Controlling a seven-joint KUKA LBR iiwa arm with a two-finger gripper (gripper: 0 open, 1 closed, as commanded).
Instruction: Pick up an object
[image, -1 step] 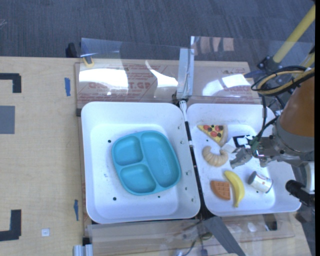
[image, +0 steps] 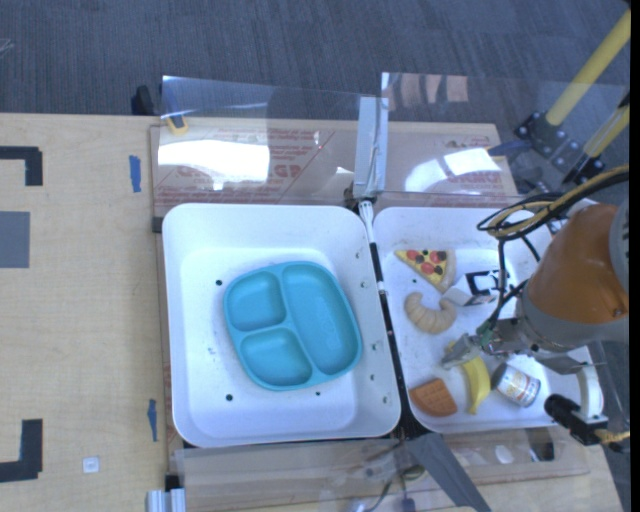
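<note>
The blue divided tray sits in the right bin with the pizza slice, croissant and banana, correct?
Not quite. The camera view shows the blue divided tray in the left bin. The pizza slice, croissant and banana are in the right bin.

Two bins sit side by side on the bench (image: 70, 330). In the left bin (image: 190, 240) lies a divided plate (image: 290, 325), near its middle. The right bin (image: 400, 225) holds the rest — a toy pizza slice (image: 428, 264) toward the back, a croissant (image: 430, 314) just in front of it, then a banana (image: 476, 382) with a small can (image: 518, 385) just to its right and a bread slice (image: 434, 398) to its left, at the front wall.
</note>
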